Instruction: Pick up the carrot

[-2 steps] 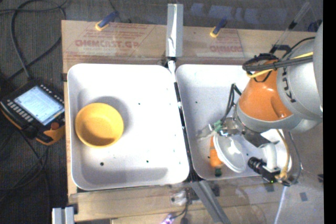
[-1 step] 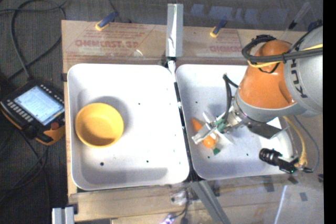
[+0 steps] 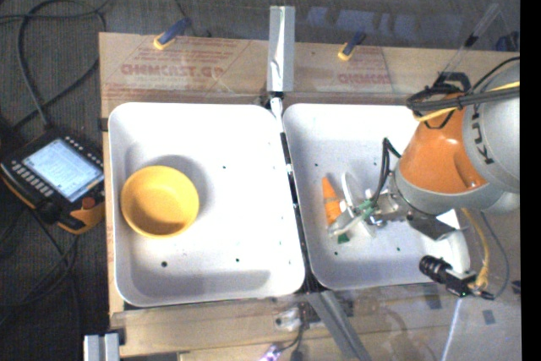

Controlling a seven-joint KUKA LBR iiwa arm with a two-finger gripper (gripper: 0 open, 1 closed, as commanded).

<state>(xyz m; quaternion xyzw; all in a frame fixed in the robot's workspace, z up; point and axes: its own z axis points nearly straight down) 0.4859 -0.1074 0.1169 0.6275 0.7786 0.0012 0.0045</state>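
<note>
Tool low in right bin, beside carrot

We see two bins of smooth white plastic with a faint sheen. The yellow bowl at centre left looks matt plastic. The desk at the top looks like bare brown board, and the arm at right shows glossy orange and grey casing.

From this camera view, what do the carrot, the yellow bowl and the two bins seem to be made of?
Carrot: probably plastic or rubber toy, given its even matte orange. Yellow bowl: likely plastic, with uniform colour and a smooth, soft sheen. Bins: apparently moulded white plastic, with rounded corners and a smooth surface.
</note>
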